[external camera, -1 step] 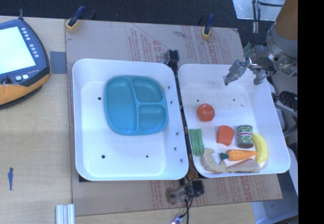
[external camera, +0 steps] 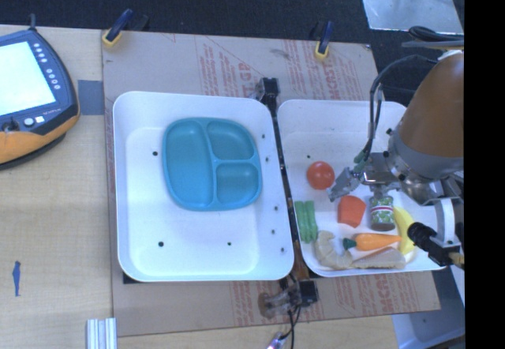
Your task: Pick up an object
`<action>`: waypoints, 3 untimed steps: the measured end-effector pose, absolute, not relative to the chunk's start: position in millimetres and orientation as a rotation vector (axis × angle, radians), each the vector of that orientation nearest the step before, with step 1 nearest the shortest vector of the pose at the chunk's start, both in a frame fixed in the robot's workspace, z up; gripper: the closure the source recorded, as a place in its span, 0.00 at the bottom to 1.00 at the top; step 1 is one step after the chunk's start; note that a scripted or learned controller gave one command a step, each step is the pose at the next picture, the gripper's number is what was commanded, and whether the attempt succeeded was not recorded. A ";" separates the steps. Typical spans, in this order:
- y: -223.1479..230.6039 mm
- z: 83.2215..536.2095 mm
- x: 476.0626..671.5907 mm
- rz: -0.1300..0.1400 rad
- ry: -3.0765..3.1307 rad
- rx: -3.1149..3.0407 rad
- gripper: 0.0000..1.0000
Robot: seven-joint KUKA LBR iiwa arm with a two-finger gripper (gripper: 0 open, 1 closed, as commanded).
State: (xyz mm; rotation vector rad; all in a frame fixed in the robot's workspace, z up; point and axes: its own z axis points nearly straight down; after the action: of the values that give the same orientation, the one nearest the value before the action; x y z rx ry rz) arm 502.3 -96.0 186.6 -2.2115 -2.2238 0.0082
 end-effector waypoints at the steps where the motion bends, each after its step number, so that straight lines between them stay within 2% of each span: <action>1: -121.1 90.6 579.3 0.008 -2.226 -2.212 0.00; 2: -99.8 91.3 545.1 0.006 -2.224 -2.214 0.00; 3: -99.3 91.8 569.5 0.006 -2.227 -2.213 0.00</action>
State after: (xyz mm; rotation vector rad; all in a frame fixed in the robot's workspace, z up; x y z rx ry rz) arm 569.5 -99.3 91.8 -2.2135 -2.2265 0.0056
